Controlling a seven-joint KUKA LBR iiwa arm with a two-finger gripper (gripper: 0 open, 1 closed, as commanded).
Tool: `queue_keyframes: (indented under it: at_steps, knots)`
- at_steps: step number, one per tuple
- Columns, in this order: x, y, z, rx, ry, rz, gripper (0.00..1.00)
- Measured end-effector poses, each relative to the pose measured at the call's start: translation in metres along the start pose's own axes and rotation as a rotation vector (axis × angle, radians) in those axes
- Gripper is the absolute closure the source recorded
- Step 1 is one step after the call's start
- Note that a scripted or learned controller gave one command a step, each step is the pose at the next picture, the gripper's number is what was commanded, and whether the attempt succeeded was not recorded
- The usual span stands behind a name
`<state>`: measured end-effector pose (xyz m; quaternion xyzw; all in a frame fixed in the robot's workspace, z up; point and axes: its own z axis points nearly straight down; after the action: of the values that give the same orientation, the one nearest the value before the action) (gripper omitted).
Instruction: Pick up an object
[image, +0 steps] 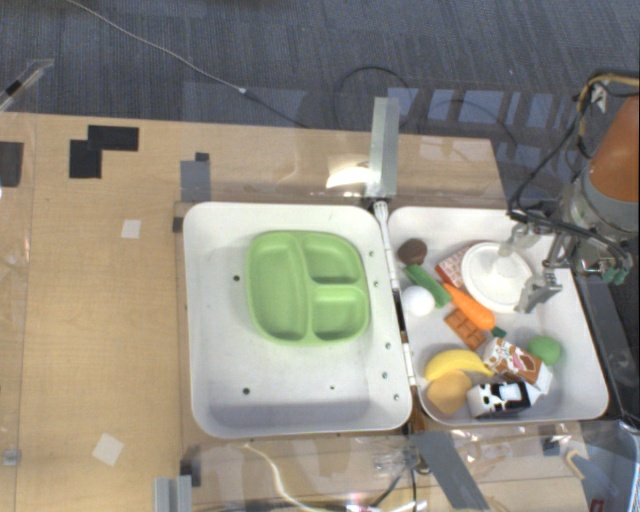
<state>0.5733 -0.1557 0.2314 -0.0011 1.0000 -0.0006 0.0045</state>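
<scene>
Nothing is lifted yet: the hand (528, 268) hangs with its fingers spread and holding nothing over the white cup (495, 272) in the right bin (585, 350), so lowering, closing on an object and raising it all remain

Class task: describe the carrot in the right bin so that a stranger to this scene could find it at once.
Start at the right-hand white bin, the one crowded with toy food. Near its middle, just below the white dish, lies the carrot, slanting down to the right. It is the only long, bright orange piece there.
</scene>
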Motion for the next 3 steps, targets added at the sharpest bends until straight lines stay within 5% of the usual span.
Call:
queue_keyframes:
  at_steps: [1,2,3]
  knots:
    - [-0.010,0.027,0.131,0.002,-0.009,-0.127,0.00]
    - [0.000,0.052,0.141,0.001,-0.006,-0.086,0.00]
    - [-0.005,0.054,0.126,0.003,-0.022,-0.094,1.00]
